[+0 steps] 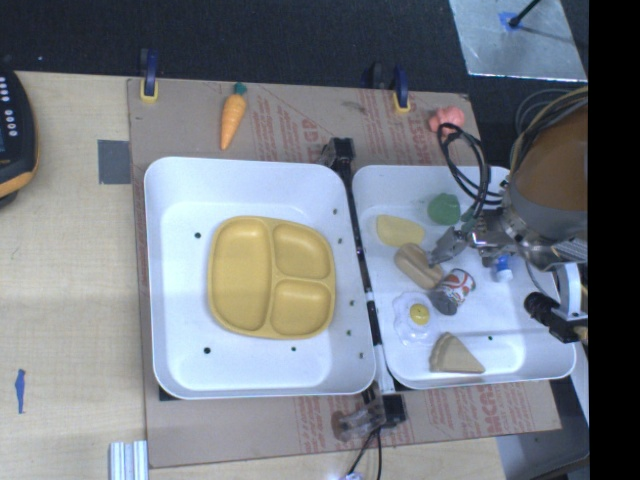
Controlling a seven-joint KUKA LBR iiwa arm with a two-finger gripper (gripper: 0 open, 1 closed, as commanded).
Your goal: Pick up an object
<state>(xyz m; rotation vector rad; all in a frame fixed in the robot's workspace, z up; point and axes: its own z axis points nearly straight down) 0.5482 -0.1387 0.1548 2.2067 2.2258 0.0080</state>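
my fingers (448, 248): down in the right bin (520, 368), near its middle; they are spread slightly, their tips just beside the tan roll, with nothing between them that i can see.
near edge of right bin: a tan wedge (455, 354) lies close to the near rim.
middle of right bin: a fried egg (416, 315) toward the left wall; a small can (452, 289) just beside it, below my tips; a tan roll (417, 265) touching or nearly touching my tips.
far part of right bin: a pale yellow piece (399, 230) near the left wall; a green round thing (444, 208) beyond it.
left bin (180, 368): a yellow divided plate (272, 275) at its centre.
far edge of bench: a carrot (232, 116) and a pink thing (447, 120), outside both bins.
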